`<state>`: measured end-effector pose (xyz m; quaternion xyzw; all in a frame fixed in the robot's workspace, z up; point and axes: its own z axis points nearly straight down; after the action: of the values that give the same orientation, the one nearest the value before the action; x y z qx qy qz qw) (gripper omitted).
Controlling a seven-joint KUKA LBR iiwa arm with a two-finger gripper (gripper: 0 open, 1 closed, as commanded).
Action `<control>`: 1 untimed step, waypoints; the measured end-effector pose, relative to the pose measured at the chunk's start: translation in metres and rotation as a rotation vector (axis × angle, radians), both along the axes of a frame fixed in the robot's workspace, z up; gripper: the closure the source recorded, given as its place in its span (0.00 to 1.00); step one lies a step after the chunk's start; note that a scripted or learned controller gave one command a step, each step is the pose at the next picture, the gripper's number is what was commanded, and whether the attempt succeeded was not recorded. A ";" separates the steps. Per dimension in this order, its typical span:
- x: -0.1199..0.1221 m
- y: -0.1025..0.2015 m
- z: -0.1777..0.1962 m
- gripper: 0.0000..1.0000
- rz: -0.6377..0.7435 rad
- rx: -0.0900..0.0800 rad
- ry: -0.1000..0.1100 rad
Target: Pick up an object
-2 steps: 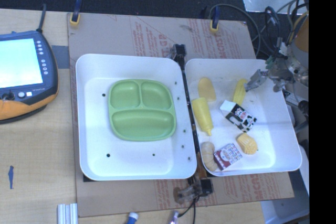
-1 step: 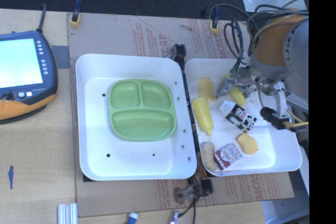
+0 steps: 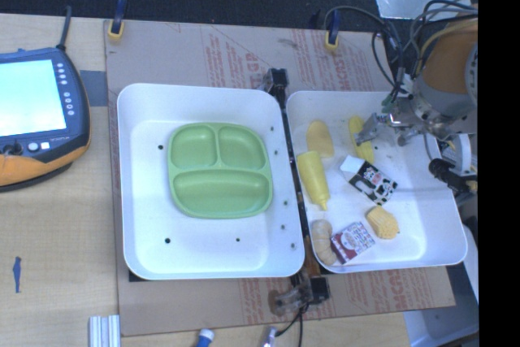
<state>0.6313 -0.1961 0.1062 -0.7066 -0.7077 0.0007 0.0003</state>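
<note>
From my console, nothing looks picked yet: the gripper (image 3: 375, 128) hangs low over the right bin (image 3: 443, 252) beside a small yellow piece (image 3: 358, 134); I cannot tell its state. Loose items lie on glossy white plastic: 2 smooth yellow lumps (image 3: 315, 166), a black-and-white packet (image 3: 374, 181), a red pouch (image 3: 353, 241). The left bin (image 3: 138, 175) carries a matte green 3-compartment plate (image 3: 219, 170).
</note>
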 end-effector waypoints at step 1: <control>0.025 0.034 -0.014 0.00 0.003 0.001 0.000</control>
<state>0.6566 -0.1619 0.0921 -0.7055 -0.7087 0.0004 0.0006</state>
